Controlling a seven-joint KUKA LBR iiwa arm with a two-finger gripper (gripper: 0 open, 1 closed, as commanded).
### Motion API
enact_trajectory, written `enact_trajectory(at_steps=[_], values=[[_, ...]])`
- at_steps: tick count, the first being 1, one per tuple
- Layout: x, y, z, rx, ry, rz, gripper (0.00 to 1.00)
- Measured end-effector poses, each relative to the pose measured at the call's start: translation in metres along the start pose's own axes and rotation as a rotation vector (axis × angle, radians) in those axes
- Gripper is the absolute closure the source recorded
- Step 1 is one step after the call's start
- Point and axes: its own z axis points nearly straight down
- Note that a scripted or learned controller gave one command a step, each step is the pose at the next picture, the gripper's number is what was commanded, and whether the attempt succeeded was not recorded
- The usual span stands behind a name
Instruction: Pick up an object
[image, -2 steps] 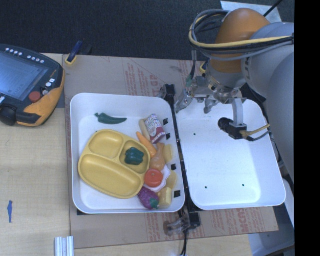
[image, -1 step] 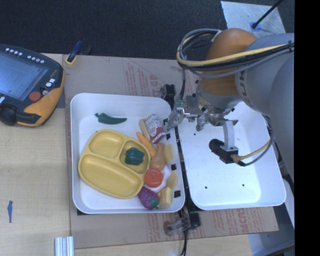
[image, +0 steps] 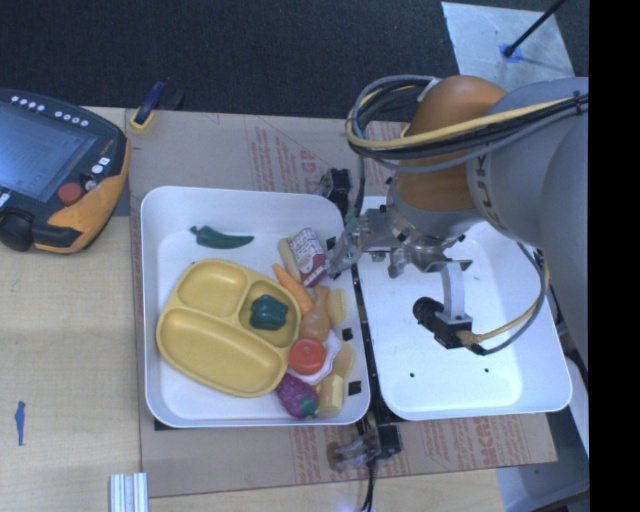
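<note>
Nearest the camera, at the bench's front edge, stood a small clear item (image: 128, 490) and a dark clamp (image: 358, 450) between the two bins. Left bin (image: 152, 300): held a yellow divided tray (image: 225, 325) with a dark green toy (image: 268, 312) lying in its upper right compartment; along the tray's right side lay a purple toy (image: 298, 396), a pale yellow block (image: 332, 392), a red round toy (image: 308, 355), an orange carrot (image: 293, 287) and a small printed packet (image: 306, 252); a green pepper (image: 222, 237) lay apart near the bin's far wall. Right bin (image: 520, 385): white floor bare in front, my cables and a black fitting (image: 440, 320) hanging over it. My gripper (image: 350, 250) hung over the seam between the bins, just beside the packet; whether it was apart or together I could not tell, and nothing was visibly caught in it. Farther back: my orange band (image: 450, 130). Far left: a teach pendant (image: 55, 170) on the bench.
</note>
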Motion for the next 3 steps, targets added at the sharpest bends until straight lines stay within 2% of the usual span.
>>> enact_trajectory(at_steps=[1,2,3], values=[[-0.022,0.066,-0.001,-0.007,-0.001,0.002,0.0],[0.02,-0.004,0.0,0.002,0.002,-0.003,0.0],[0.005,0.068,-0.001,-0.009,-0.001,0.0,0.0]])
